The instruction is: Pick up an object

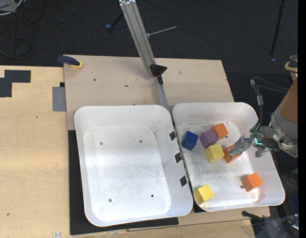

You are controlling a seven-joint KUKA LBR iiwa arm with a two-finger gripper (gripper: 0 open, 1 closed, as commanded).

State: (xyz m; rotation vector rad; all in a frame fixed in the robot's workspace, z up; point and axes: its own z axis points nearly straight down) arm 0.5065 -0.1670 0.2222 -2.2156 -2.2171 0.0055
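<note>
The right bin holds several small blocks. A blue cube lies near the divider, with a purple cube and an orange cube beside it. A yellow cube sits just below them. My gripper reaches in from the right, low over the bin, with its tip at a red-orange block that touches the yellow cube's right side. The gripper partly covers that block. Another orange cube and a second yellow cube lie near the bin's front.
The left bin stands beside the right one, with black clips along the shared edge. A slanted aluminium rail rises behind the bins. A blue and yellow clamp sits at the bench's far left corner.
</note>
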